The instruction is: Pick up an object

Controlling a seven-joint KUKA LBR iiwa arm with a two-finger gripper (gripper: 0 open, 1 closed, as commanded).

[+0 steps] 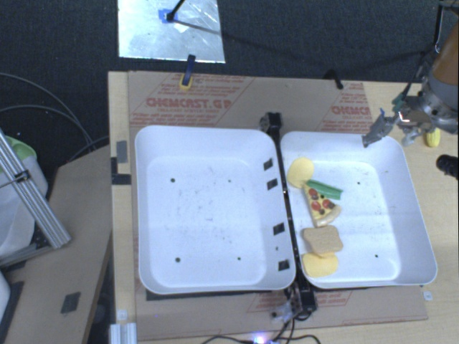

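Yellow disc (320, 264) at right bin (412, 213) front | gripper (393, 125) above far rim, spread wide, holding nothing

Two bins side by side on the desk (215, 92); pizza slice (322, 204), bread slice (323, 240) sit in the right bin (401, 192), near its left wall.

A brown board (237, 95) with red letters lies under two white bins. The left bin (154, 156) has small dark specks on its floor. A black strip with clips (281, 206) runs between the bins. Behind the board, a shiny silver sheet (143, 20) lies on dark carpet (a blue bit sits on it). A metal rail (32, 192) leans at the left.
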